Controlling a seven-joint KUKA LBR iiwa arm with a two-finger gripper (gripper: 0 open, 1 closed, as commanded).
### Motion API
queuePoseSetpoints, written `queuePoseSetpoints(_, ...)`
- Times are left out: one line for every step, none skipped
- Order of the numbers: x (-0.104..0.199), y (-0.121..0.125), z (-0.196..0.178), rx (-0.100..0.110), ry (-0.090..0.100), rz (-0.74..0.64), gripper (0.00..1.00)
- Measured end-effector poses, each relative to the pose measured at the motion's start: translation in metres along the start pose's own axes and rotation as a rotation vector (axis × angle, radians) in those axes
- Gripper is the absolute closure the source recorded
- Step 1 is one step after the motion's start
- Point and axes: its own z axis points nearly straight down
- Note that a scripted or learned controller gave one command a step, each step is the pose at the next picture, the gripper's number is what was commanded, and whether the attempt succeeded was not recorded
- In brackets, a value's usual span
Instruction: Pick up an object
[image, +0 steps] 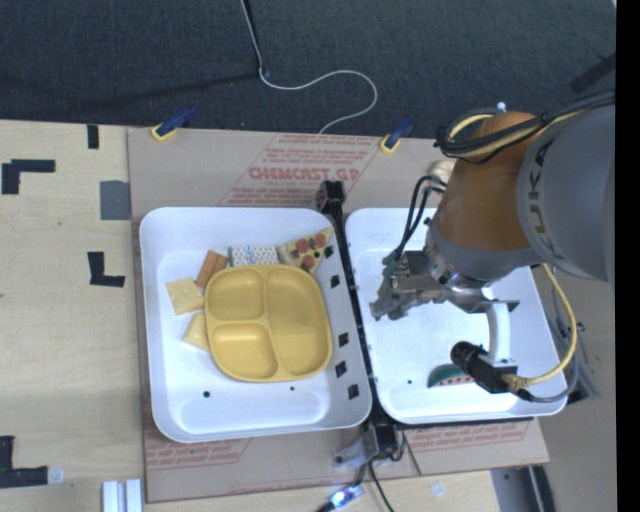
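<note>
- The gripper hung over the right bin, near its left wall; I couldn't tell how its jaws stood.
- The nearest object, a watermelon slice, lay towards the bin's front edge, apart from the gripper, on the side nearer the camera and to its right.
- Its long axis ran roughly left-right.

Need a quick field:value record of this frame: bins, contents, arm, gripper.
left bin: yellow divided plate, small flat food pieces around its upper-left edge
right bin: small green-and-red piece near front
arm: reaches in from the right, over the right bin
gripper: above the right bin's left half, nothing seen held
jaws: state unclear
</note>
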Motion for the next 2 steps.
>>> queuePoseSetpoints(-0.001, -0.002, 0.000, 0.000, 0.000, 0.000, 1.00)
queuePoseSetpoints(0.008, 0.002, 0.014, 0.001, -0.002, 0.001, 1.00)
